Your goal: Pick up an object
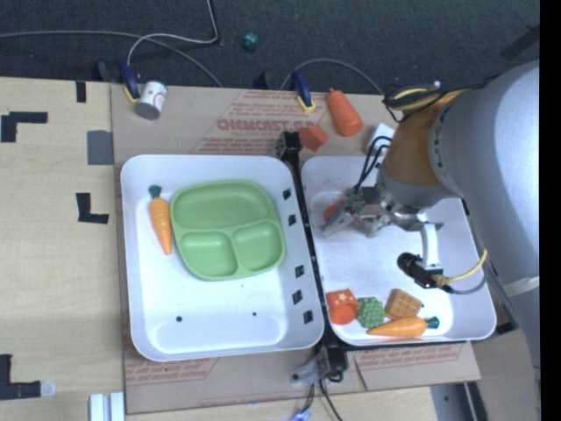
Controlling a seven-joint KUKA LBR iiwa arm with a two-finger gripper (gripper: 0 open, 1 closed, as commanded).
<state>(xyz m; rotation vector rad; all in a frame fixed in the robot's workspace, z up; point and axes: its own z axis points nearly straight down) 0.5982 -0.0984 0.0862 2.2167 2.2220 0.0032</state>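
A small red-orange piece (333, 209) lies in the right bin (456, 235), at its left-far part, touching the end effector (340, 221); whether that is spread or pinching cannot be told. Near the bin's near edge sit a red block (342, 306), green piece (370, 311), waffle (403, 304) and carrot (399, 327). The left bin (140, 261) holds a green plate (230, 229).

Fixed above the bench (53, 235), looking down at a slant on both white bins (145, 323) together, from moderately far.
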